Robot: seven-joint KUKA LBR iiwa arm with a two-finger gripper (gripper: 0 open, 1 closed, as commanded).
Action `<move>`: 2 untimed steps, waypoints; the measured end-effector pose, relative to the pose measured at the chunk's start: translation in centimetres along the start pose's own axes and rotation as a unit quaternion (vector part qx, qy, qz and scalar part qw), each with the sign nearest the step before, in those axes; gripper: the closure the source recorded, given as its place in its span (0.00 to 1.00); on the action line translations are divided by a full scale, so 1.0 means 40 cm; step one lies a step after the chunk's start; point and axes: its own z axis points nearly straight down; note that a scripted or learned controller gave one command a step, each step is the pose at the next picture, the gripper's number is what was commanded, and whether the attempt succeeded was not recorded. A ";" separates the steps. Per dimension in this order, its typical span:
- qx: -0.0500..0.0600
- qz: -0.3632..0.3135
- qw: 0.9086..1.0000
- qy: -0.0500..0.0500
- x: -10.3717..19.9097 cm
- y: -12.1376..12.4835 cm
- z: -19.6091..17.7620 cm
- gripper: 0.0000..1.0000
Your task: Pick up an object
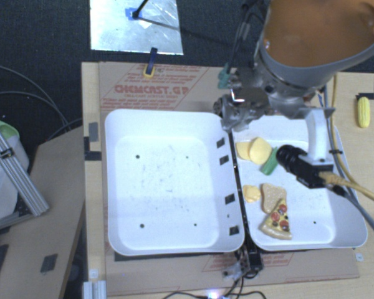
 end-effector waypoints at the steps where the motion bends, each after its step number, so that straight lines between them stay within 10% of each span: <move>1: 0.008 0.015 1.000 -0.002 -0.098 -0.012 0.156 1.00; 2: 0.003 0.009 1.000 0.000 0.075 0.190 0.115 1.00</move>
